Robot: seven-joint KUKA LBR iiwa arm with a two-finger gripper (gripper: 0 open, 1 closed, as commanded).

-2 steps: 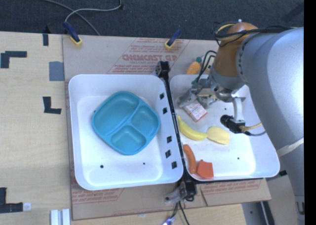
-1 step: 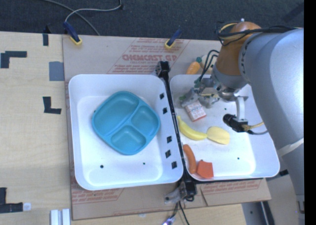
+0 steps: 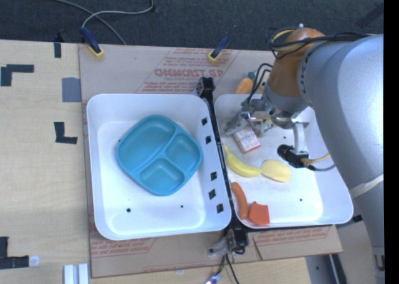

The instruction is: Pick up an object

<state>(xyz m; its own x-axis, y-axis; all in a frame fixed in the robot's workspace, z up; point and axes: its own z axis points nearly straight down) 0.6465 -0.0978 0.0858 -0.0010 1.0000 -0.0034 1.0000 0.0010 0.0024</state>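
My gripper (image 3: 251, 122) hangs low over the back left part of the right bin (image 3: 324, 205), under the grey arm with its orange band. Just in front of it lies a small red and white box (image 3: 248, 142), close to or touching the gripper's tip. A yellow banana (image 3: 240, 165) lies further forward by the bin's left wall, with a pale yellow lemon-like piece (image 3: 275, 170) to its right. An orange sausage-shaped piece (image 3: 239, 195) and an orange-red block (image 3: 259, 213) rest in the front left corner. A small orange item (image 3: 245, 84) sits at the back, partly hidden by the arm.
The left bin (image 3: 103, 152) bears a blue divided plate (image 3: 159, 154). A black divider with clips (image 3: 214, 152) runs between the bins. Yellow-and-blue clamps (image 3: 92, 43) hold the cardboard sheet at the back. The arm's bulk covers the right bin's right side.
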